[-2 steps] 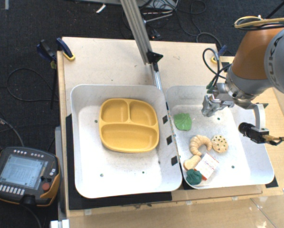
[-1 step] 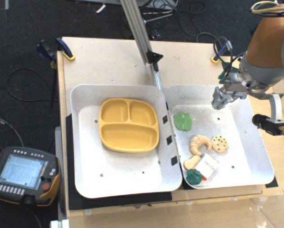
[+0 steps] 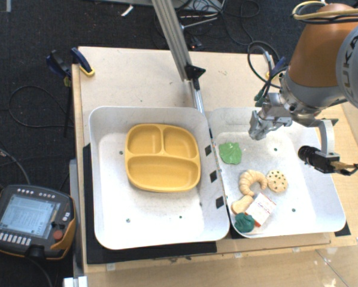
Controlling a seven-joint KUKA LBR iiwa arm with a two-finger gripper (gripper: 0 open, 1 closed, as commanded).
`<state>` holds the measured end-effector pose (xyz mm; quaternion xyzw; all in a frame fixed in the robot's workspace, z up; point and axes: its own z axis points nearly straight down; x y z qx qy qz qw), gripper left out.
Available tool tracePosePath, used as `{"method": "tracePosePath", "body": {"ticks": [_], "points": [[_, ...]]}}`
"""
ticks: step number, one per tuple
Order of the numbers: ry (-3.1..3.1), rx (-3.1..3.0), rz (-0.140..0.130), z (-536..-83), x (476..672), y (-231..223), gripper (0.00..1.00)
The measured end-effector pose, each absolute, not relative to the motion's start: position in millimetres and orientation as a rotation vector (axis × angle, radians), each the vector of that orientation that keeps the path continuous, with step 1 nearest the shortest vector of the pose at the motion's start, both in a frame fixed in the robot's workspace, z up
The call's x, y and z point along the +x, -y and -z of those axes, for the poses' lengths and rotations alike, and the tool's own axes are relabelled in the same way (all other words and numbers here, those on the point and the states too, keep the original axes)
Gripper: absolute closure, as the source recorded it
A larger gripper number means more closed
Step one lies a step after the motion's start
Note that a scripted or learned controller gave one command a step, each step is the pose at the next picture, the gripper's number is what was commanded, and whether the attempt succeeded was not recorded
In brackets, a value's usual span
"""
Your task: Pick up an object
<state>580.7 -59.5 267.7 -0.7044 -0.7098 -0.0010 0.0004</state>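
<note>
Several small objects lie in the right bin [image 3: 311, 184]: a flat green leaf-shaped piece [image 3: 230, 153], a tan croissant-like piece [image 3: 249, 182], a round chocolate-chip cookie [image 3: 277, 181], a white and red packet [image 3: 261, 208], a pale stick [image 3: 242, 204] and a dark green lump [image 3: 245, 222]. My gripper [image 3: 258, 130] hangs over the upper part of the right bin, up and to the right of the green leaf piece and apart from it. Nothing shows between its tips.
The left bin [image 3: 107, 178] holds a yellow compartment tray [image 3: 163, 157]. A slanted metal pole [image 3: 174, 34] crosses above the bins' far edge. A black cylindrical part [image 3: 315, 157] of the arm juts over the right bin. A teach pendant [image 3: 29, 219] lies off the bench, bottom left.
</note>
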Motion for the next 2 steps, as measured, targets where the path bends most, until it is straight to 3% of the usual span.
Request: {"method": "tracePosePath", "body": {"ticks": [1, 2], "points": [[2.228, -2.211, -0.001, -251.8, 569.5, 10.6, 1.0], [2.229, -2.212, 0.001, -248.4, 574.7, -44.1, 1.0]]}}
